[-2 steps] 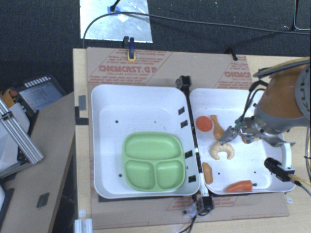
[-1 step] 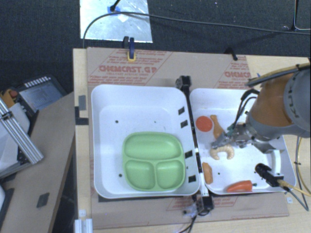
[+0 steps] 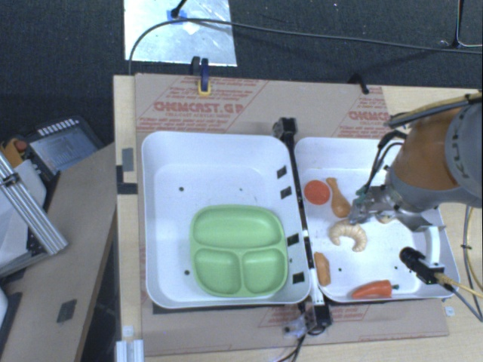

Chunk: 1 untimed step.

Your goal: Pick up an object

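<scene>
The pale, curved croissant (image 3: 349, 234) lies near the middle of the right bin (image 3: 336, 155), on the bare white floor. My gripper (image 3: 361, 208) sits just above its upper right end, so close that I cannot say whether it touches. From this angle my own wrist hides the tip, so I cannot tell whether the gripper is spread or pressed together, and nothing visibly sits in its grasp.

Just to the left of my gripper lies a tan drumstick (image 3: 340, 200), tilted, its upper end against a round red piece (image 3: 318, 192). Below the croissant and further left, a small orange piece (image 3: 322, 268) rests near the bin's left wall. A red-orange pepper (image 3: 372, 289) lies along the near wall, well apart from the croissant.

My arm comes in from the right, over the bin's right rim.

The left bin (image 3: 215, 155) stands side by side with the right one, their walls touching down the middle. In it lies a green divided plate (image 3: 238, 249), with one long compartment and two smaller ones, set toward the near right corner.

Both bins sit on a brown sheet with red print (image 3: 249, 102) that covers the surface.
</scene>
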Available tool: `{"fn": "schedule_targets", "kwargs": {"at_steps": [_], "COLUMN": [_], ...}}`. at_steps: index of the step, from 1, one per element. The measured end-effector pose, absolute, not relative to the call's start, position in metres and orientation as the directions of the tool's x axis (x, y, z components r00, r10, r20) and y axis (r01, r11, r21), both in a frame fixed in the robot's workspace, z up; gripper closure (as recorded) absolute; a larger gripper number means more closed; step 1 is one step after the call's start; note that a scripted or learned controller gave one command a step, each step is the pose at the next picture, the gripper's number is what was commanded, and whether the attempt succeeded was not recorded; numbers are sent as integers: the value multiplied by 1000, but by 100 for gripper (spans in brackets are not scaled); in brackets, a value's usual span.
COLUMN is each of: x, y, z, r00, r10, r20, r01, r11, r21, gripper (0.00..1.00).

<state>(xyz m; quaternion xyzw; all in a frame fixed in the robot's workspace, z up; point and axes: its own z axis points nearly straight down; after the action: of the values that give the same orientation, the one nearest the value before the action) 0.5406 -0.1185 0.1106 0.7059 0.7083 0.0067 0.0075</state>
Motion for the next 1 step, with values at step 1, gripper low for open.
{"fn": "schedule_targets", "kwargs": {"at_steps": [1], "x": [541], "y": [-116], "z": [175], "r00": [-4], "r10": [1000], "r20": [-1], "r01": [1000], "r11": [4], "r21": [8], "gripper": [100]}}
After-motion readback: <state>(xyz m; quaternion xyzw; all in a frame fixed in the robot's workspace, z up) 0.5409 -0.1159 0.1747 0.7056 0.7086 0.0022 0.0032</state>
